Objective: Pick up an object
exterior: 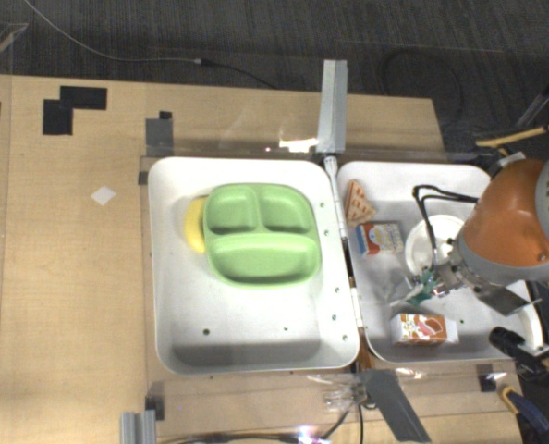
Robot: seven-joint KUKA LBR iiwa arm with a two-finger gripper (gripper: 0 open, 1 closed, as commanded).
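Note:
The arm with its orange band reaches into the right bin from the right. My gripper hangs low over the bin's middle, just above a small brown carton lying near the front wall. A white and blue carton lies to the gripper's upper left. A pizza-slice toy sits at the bin's back left corner. A white round thing shows partly behind the wrist. I see nothing clearly between the fingers.
The left bin holds a green divided plate with a yellow thing tucked under its left edge. A metal post stands behind the wall between the bins. A black cable loops over the right bin.

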